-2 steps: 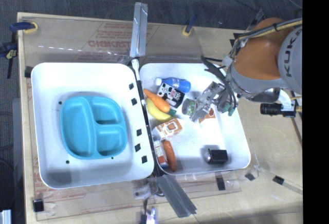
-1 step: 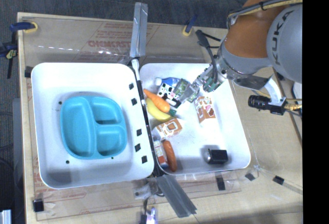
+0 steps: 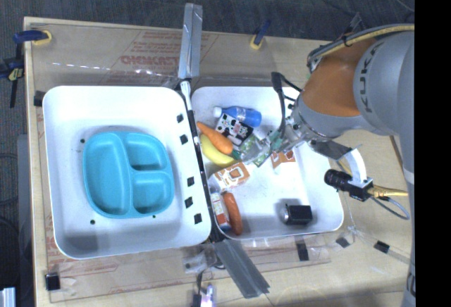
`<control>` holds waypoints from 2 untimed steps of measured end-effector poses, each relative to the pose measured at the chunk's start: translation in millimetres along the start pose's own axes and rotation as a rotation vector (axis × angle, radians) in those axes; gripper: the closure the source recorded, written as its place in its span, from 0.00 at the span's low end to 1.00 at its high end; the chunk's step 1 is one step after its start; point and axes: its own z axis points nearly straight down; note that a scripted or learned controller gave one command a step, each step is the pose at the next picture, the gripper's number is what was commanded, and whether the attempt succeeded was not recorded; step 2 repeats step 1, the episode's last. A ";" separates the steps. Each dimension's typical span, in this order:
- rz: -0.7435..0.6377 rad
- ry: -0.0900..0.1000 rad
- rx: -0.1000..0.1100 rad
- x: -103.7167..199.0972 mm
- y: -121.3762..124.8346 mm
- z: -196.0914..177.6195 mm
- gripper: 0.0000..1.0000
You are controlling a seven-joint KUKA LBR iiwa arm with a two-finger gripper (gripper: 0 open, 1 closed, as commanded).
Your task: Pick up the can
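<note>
Arm (image 3: 366, 80): your grey arm reaches in from the right, orange band above the wrist facing up | Wrist: bent down and to the left | Gripper (image 3: 276, 143): low, at the wrist's left end, pointing left | Fingers: you can't read them here

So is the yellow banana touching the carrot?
Touching. In the camera view the banana lies right against the orange carrot, with no white bin floor showing between them.

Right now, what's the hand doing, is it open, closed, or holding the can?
Hand: low in the right bin, among the items at its middle; whether it holds anything cannot be told from this view.
</note>
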 end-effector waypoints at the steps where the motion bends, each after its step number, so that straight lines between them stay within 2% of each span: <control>1: 0.072 -0.002 -0.004 54.2 -14.1 -74.3 1.00; 2: 0.072 -0.002 -0.004 54.2 -14.1 -74.3 1.00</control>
